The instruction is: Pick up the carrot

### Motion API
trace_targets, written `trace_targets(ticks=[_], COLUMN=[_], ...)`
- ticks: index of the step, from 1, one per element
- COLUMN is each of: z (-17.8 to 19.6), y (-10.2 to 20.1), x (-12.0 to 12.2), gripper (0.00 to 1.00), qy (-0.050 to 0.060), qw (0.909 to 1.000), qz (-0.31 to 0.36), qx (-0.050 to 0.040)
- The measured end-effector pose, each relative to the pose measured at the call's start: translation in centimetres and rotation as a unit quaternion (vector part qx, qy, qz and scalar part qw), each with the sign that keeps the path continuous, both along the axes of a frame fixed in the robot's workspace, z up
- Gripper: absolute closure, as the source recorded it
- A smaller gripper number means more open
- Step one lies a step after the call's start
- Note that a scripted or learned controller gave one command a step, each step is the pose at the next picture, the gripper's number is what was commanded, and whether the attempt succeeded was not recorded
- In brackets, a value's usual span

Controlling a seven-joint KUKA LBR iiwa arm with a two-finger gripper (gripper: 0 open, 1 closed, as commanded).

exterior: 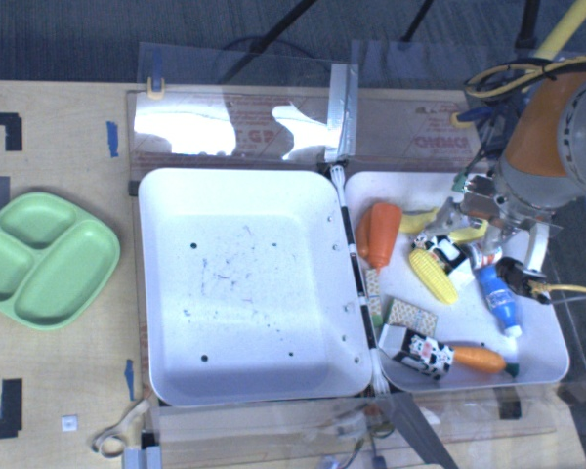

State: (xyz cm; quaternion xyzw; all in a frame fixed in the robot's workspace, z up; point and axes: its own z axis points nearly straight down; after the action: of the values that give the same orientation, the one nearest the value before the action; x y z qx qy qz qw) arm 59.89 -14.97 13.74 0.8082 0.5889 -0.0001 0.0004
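Note:
The carrot is small and orange with a green stub at its right end. It lies flat near the front edge of the right bin, next to a black-and-white cow-patterned box. My gripper hangs over the back half of that bin, above a black-and-white item and a corn cob. It is well behind the carrot and apart from it.
In the right bin also lie a fat orange toy vegetable, a yellow banana, a blue bottle and a checkered pad. The left bin adjoins it. A green divided plate sits far left.

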Motion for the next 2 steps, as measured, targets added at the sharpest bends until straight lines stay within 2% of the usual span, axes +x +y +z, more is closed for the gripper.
trace_targets(ticks=[1, 2], z=[1.4, -3.1], y=[-3.9, 1.8], x=[6.5, 6.4], gripper=[0.0, 0.0], qy=[0.0, 0.01], qw=[0.9984, 0.9498], qz=[-0.056, -0.313], qx=[-0.0004, -0.0005])
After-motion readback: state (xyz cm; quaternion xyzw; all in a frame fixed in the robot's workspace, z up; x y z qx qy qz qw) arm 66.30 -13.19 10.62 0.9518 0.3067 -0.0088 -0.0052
